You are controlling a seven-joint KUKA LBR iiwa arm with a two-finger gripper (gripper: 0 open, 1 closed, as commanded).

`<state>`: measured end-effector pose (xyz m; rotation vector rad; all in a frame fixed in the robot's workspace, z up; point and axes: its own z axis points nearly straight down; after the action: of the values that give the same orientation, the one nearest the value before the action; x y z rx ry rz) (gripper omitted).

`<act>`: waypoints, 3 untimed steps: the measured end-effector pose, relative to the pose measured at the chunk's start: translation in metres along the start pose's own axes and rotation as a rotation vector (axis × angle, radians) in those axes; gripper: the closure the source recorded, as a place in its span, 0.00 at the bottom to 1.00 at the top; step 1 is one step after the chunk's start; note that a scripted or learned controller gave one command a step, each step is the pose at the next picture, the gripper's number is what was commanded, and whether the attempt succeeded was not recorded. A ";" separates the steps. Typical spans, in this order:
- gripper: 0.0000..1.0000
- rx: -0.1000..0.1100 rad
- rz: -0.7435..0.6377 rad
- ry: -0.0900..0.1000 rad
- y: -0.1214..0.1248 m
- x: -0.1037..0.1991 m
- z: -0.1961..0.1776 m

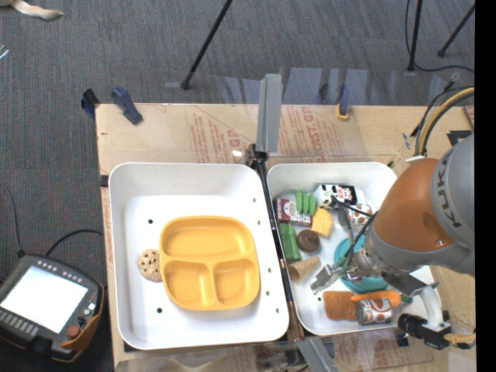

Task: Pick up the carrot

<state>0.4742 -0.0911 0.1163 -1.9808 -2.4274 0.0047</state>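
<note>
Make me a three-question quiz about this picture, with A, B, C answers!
1. Where is the cookie?
A. In the left bin, beside the yellow tray
B. In the right bin
C. On the carpet

2. How many compartments does the yellow tray have?
A. Two
B. Three
C. Five

3. Where is the carrot lying?
A. In the yellow tray
B. In the right bin, near the can
C. In the left bin, beside the cookie

Answers:
1. A, it touches the tray's left edge inside the left bin.
2. B, one wide section on top, two below.
3. B, it lies just above the can in the right bin.
</note>
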 end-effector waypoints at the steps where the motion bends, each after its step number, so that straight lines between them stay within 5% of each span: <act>1: 0.00 -0.002 0.158 -0.002 -0.013 -0.065 0.010; 2: 0.00 -0.001 0.568 0.000 0.011 0.001 0.001; 3: 0.00 -0.008 1.060 0.003 -0.005 -0.041 0.029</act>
<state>0.4770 -0.1324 0.0874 -2.9410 -1.0955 -0.0007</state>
